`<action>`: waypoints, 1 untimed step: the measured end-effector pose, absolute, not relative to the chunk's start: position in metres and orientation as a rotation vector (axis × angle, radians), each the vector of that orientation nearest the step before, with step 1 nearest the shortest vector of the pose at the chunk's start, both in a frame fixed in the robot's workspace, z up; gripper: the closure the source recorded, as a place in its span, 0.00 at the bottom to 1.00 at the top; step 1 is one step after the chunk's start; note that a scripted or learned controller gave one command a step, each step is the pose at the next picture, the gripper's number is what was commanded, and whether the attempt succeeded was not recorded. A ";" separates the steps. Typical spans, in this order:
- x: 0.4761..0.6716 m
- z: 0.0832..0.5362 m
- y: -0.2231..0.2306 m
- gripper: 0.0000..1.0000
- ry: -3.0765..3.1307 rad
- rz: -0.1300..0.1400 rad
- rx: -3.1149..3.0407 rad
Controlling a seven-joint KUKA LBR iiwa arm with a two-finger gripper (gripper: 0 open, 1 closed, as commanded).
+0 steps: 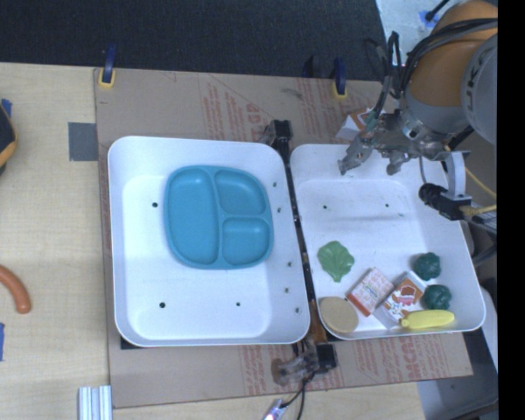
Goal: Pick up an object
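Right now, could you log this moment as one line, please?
gripper: open, above right bin far edge | holding: nothing | blue plate: left bin

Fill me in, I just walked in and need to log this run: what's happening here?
A robot arm reaches in from the right, its gripper open over the far end of the right bin, with nothing between its fingers. The items to pick lie at the bin's near end: a green leaf, two dark green pieces, small boxes, a tan disc and a yellow piece. The left bin holds a blue divided plate.
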State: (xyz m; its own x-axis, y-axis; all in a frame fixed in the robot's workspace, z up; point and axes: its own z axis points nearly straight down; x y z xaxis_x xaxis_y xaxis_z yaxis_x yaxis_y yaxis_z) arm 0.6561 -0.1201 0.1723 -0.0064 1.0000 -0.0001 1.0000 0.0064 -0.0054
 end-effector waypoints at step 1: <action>0.657 0.184 -0.121 1.00 -2.228 0.007 -2.210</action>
